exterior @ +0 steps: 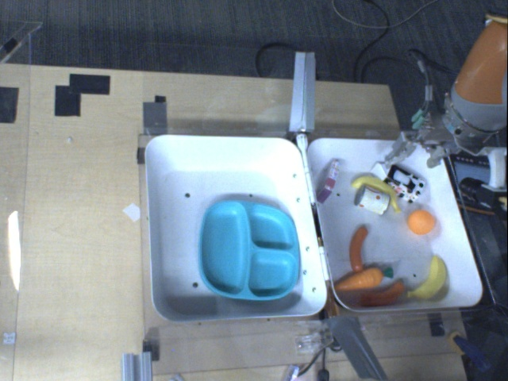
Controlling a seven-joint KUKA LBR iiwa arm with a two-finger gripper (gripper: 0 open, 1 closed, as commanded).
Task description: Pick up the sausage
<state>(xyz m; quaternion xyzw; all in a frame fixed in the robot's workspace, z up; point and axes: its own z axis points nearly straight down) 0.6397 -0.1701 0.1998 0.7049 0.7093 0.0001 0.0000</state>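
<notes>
Camera view: approach step. Pincer (414,145) hangs over right bin's (468,244) far edge; open or closed, cannot tell. Sausage (359,248) lies mid-bin, left of centre, just above carrot (362,279), untouched. Next: move nearer and left, descend over sausage.

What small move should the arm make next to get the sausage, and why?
Probably bring the pincer toward the view's lower left until it is over the sausage. The pincer is at the far right corner of the right bin, near the black-and-white box, holding nothing. The sausage lies apart near the bin's middle, above the carrot.
</notes>
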